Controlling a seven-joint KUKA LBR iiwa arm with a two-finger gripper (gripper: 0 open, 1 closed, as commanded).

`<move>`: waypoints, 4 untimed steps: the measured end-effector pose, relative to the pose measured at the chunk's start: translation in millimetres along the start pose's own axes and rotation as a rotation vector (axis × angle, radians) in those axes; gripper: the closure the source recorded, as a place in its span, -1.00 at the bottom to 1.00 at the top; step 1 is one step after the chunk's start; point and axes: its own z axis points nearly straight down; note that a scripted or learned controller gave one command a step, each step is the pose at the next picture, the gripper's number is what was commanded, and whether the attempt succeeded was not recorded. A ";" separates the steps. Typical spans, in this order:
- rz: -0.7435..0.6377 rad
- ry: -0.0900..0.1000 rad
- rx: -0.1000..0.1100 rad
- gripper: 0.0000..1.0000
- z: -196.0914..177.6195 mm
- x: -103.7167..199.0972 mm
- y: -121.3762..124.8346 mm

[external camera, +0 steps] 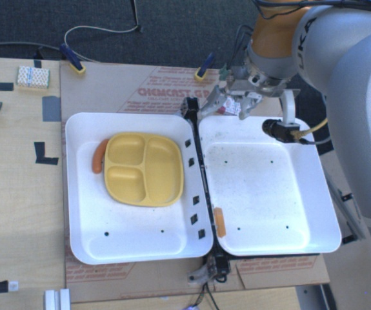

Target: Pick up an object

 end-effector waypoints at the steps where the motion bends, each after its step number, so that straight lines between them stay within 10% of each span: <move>1: 0.009 -0.010 -0.009 -1.00 -109.4 32.8 0.0; 4: 0.010 -0.010 -0.006 -1.00 -207.8 210.7 0.8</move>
